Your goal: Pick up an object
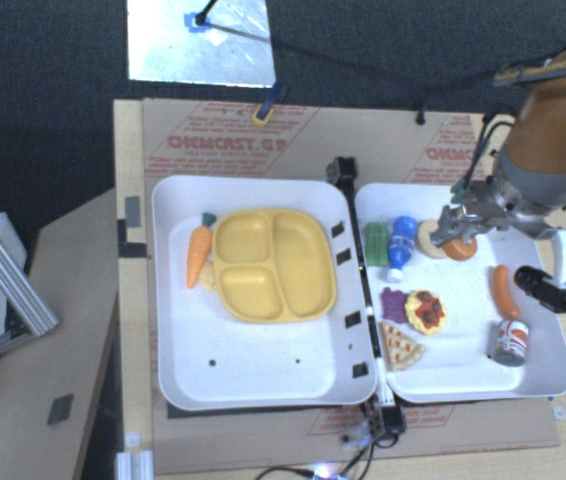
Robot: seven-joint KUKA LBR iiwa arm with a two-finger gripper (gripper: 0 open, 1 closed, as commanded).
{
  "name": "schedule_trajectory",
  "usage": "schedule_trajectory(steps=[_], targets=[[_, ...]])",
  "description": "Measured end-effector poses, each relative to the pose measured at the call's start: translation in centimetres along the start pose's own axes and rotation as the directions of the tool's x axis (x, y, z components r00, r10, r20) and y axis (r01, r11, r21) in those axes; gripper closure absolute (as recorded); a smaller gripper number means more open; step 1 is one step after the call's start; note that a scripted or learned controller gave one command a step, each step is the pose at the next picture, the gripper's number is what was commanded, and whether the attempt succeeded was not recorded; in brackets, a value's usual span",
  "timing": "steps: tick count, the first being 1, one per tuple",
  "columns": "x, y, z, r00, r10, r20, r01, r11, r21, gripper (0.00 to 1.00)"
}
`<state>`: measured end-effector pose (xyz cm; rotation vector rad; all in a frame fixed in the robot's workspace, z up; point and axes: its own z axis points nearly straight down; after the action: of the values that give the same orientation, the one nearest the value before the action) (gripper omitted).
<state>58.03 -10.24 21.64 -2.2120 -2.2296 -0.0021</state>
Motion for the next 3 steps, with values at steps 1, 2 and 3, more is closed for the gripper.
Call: schedule_trajectory(steps=[1,2,3], targets=[[5.85,1.26,-1.08,1.000,-0.001,0.000,0.001,1.000,-0.002,1.00],[6.25,0.75,-1.76,1.000,0.002,0.001,-0.002,1.000,-0.002,1.00],[5.79,1.00,-1.65,1.000,0.006,0.001,-0.006,1.000,-0.002,1.00]])
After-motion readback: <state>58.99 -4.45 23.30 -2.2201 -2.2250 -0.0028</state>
